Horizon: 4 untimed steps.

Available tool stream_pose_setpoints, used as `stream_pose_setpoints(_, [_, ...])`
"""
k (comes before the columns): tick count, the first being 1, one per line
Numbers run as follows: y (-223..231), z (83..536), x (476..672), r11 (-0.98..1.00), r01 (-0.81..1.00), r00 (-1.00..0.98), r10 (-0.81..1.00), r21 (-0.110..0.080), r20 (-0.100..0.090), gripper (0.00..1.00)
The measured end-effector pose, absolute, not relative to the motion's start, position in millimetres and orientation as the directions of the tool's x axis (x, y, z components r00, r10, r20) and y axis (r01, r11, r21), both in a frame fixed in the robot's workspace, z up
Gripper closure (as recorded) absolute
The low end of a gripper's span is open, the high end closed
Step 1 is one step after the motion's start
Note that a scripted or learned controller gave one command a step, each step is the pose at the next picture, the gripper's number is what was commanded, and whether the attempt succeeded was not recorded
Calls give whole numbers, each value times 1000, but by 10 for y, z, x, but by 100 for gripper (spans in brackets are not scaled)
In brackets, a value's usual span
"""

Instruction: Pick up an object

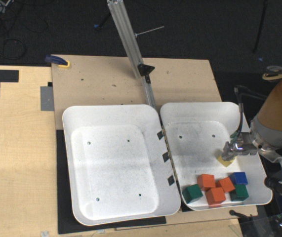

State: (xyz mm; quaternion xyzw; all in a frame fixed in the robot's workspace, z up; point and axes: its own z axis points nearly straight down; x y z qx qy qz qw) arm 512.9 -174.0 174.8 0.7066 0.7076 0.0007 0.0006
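One arm reaches low over right bin.

A pale wooden bench under a slanted aluminium rail, dark floor behind.

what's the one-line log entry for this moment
gripper: over yellow block, right bin | grasp: unclear | blocks: clustered at near corner | left bin: untouched

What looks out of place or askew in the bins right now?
Nothing is spilled or damaged. The blocks sit clustered in the right bin's near corner, some tilted. A yellow block lies apart, under the end effector.
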Motion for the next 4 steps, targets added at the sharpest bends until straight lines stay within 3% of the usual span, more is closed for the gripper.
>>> stream_pose_setpoints(2, [-1751, 2373, 5184, 1, 1000, -1, 1000, 1, 0, 100])
stream_pose_setpoints(3, [-1207, 2262, 5262, 4, 1000, -4, 1000, -3, 3, 100])
stream_pose_setpoints(4, [-609, 2257, 5207, 5, 1000, -5, 1000, -4, 3, 100])
